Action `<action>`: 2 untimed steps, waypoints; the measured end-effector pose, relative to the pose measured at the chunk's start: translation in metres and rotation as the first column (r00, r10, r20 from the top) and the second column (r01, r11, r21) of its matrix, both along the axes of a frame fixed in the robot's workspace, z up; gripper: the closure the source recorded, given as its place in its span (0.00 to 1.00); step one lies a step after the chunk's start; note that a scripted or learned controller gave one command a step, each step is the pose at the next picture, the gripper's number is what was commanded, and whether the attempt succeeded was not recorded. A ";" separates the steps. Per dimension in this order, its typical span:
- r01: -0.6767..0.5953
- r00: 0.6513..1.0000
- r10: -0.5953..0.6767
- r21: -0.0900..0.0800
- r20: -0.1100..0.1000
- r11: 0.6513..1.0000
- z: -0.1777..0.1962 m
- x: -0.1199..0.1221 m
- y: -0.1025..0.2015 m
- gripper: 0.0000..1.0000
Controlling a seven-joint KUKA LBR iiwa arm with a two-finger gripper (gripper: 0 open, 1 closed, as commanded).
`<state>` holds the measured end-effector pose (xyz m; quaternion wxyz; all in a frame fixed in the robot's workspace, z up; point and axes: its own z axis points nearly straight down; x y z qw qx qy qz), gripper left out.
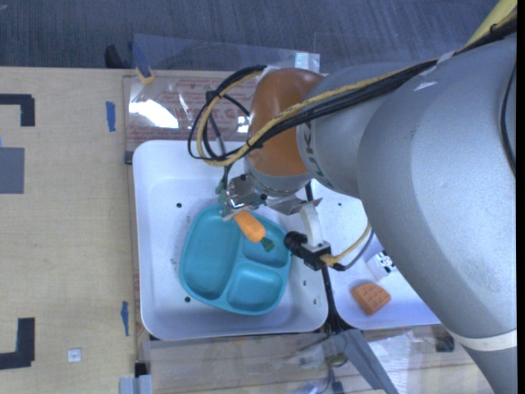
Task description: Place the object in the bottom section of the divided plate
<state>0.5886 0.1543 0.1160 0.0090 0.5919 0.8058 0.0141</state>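
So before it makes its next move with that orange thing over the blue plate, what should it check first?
1. Blue divided plate sits flat inside the left white bin: ok.
2. Carrot-like orange object is over the plate: ok.
3. Orange object is over the bottom section: not ok, it is at the upper right section.
4. Gripper has the object firmly held: cannot tell.
5. Waffle-like piece in the right bin lies away from the plate: ok.

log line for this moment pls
arm: over left bin | gripper: above blue plate, top edge | carrot: under gripper, grasp unclear | waffle: right bin
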 end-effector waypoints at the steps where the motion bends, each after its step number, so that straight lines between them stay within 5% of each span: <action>1: 0.304 0.952 -0.304 -0.010 -0.031 0.953 0.019 -0.020 0.062 1.00; 2: 0.306 0.951 -0.306 -0.012 -0.031 0.952 0.018 -0.020 0.061 0.00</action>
